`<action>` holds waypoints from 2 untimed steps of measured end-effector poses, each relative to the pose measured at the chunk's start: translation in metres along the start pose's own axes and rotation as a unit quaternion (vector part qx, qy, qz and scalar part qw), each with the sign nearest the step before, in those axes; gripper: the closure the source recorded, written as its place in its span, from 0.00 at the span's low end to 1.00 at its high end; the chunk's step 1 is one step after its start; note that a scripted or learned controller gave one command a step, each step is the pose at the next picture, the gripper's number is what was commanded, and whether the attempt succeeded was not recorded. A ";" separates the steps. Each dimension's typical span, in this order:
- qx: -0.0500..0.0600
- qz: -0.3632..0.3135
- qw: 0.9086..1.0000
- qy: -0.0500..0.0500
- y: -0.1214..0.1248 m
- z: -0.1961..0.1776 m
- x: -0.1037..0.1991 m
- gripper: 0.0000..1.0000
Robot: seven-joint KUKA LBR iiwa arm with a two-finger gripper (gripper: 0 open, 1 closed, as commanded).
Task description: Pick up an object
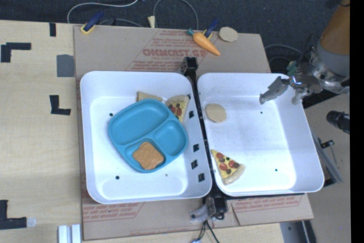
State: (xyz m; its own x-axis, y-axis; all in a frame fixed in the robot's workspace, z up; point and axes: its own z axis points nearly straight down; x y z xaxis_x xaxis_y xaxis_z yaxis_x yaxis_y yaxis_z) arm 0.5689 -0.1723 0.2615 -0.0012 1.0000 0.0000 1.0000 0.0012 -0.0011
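Nearest my camera, a toy pizza slice (227, 165) lies in the right bin (296, 179), close to its near-left corner. Farther back along that bin's left wall I see a round tan biscuit (216, 113). My gripper (282, 91) hangs over the bin's far-right corner, and its two fingers look spread apart with nothing between them.

Over in the left bin (94, 139), a blue divided plate (145, 131) sits toward the right side with a piece of toast (149, 156) in its near compartment. Another pizza slice (178, 106) pokes out from behind the plate's far edge. Beyond both bins, on the cardboard sheet (114, 48), I can see a toy carrot (206, 43) and a small round disc (228, 34).
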 end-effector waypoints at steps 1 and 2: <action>0.004 -0.003 1.000 0.002 0.020 0.106 0.067 0.00; -0.002 0.000 1.000 -0.002 0.019 0.180 0.075 0.00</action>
State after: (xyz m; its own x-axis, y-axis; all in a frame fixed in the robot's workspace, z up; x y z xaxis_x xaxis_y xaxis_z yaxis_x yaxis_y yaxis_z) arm 0.5877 -0.0975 0.0816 -0.0019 1.0000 -0.0037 1.0000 0.0019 0.0020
